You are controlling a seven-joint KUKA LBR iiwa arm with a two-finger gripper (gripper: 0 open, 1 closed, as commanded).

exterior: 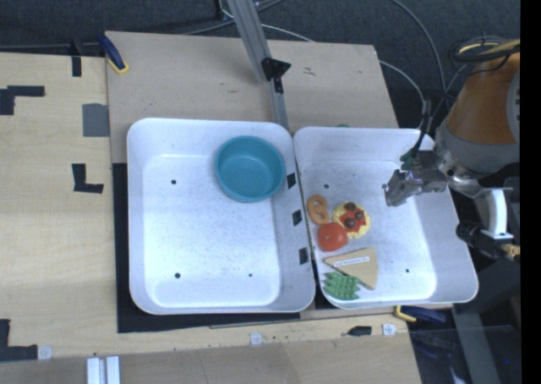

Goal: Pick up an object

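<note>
2 shallow white bins sit side by side on the worktop point(186, 78), their inner rims touching. A blue bowl point(250, 168) rests in the left bin point(169, 289), near its far right corner, with open floor in front of it. Toy foods cluster against the left wall of the right bin point(439, 289): a pretzel point(318, 208), a small pizza point(352, 217), a tomato point(332, 237), a sandwich wedge point(355, 266) and a green piece point(341, 286). The gripper point(397, 193) hangs over that bin's bare right half, well apart from them; whether its fingers are wide or narrow cannot be told.
</note>
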